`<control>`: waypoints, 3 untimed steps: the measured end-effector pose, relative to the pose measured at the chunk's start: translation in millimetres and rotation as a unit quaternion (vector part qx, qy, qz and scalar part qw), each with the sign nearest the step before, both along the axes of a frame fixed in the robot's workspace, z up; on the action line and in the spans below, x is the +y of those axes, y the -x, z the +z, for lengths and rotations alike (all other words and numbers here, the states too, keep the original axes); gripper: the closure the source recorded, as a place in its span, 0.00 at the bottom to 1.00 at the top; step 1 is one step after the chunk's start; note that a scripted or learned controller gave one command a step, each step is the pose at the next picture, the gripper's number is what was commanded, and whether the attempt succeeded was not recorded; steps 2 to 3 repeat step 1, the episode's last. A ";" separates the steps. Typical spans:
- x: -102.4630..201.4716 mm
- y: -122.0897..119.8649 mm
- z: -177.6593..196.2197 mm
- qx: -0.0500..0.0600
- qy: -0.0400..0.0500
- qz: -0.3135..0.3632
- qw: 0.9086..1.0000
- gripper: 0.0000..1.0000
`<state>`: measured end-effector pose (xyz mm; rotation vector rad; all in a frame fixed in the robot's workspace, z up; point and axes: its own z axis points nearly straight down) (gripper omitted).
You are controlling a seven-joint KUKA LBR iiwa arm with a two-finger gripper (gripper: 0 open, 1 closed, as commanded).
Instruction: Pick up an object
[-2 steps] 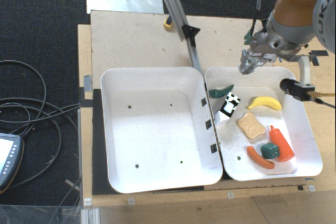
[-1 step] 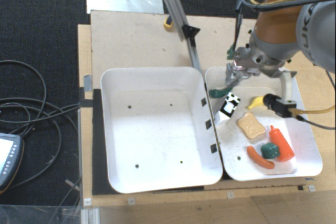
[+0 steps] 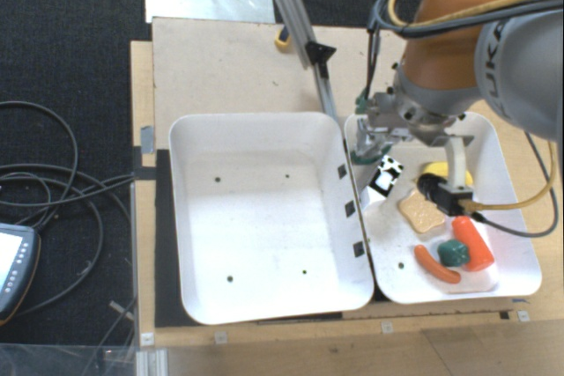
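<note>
Toy foods lie in the right bin (image 3: 511, 273): bread slice (image 3: 421, 212), sausage (image 3: 437, 265), carrot (image 3: 474, 243), green piece (image 3: 453, 254), banana (image 3: 441, 172). Pincer (image 3: 374, 152) hovers near the bin's left wall; its spread cannot be told.

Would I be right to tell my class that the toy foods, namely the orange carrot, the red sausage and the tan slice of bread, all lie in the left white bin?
Not quite: the bin is wrong. In the camera view the orange carrot, the red sausage and the tan slice of bread all lie in the right white bin, not the left white bin.
</note>
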<state>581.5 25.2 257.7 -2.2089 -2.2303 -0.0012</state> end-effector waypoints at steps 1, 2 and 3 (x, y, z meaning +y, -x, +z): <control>38.0 27.7 -1.4 0.000 0.000 0.000 1.000 1.00; 38.0 27.7 -1.4 0.000 0.000 0.000 1.000 1.00; 38.0 27.7 -1.4 0.000 0.000 0.000 1.000 1.00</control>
